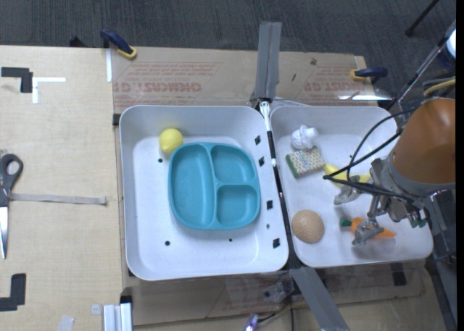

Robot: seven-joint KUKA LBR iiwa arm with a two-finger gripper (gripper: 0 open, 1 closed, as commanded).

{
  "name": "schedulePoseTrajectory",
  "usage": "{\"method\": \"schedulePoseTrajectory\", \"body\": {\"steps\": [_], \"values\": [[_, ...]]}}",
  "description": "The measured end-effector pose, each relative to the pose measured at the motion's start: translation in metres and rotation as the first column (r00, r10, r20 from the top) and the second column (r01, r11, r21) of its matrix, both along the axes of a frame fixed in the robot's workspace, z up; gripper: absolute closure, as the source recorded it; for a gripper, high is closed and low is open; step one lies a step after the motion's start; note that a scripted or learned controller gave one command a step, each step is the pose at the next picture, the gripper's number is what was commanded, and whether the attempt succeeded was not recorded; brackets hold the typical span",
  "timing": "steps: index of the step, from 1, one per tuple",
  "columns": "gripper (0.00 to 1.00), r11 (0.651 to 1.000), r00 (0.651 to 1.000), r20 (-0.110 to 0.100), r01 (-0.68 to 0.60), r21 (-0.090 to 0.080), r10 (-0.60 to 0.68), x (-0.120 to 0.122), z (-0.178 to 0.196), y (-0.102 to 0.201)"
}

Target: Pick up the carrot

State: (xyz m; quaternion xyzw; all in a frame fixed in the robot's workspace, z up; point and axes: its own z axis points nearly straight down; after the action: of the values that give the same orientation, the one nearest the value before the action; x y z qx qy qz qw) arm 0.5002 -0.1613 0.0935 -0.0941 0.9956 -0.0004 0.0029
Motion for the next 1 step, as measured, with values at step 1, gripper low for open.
{"method": "schedulePoseTrajectory", "body": {"steps": [1], "values": [[1.00,1.000,1.000,0.006,-0.004,-0.001,0.004,0.0028,0.0104,0.0010]]}}
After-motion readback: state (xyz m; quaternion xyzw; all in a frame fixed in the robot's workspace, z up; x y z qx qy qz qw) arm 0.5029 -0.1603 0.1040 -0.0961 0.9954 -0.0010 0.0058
